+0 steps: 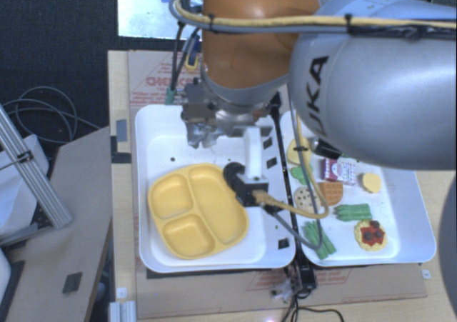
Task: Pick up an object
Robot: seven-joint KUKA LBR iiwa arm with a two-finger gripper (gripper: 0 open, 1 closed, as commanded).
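Just below gripper point(203, 131), same bin point(163, 148): yellow divided tray point(193, 210), flat, not lifted. Toy food point(353, 211) off to its side, other bin point(414, 245). Arm hides grip, so you can't tell open/closed. Pick looks undone imo.

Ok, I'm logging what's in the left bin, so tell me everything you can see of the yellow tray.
The yellow tray is a shallow dish with rounded corners, seemingly of glossy plastic. Raised ridges divide it into three compartments: two smaller ones and a longer one along its right side. All three look empty. It lies flat and right way up on the floor of the left bin, towards the near side, turned at an angle to the bin's walls.
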